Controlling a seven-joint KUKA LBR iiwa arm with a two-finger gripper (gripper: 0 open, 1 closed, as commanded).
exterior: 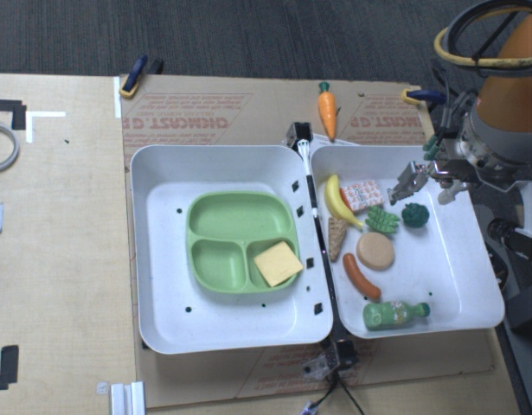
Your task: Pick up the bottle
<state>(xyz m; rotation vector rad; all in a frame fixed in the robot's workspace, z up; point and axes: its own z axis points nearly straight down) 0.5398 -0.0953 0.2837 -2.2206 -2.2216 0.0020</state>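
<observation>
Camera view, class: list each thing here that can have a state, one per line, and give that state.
bottle: lying on its side in the right bin, cap on, not held
gripper: above the right bin, holding nothing
green tray: flat in the left bin
yellow block: resting in a tray compartment
carrot: lying outside the bins
</observation>
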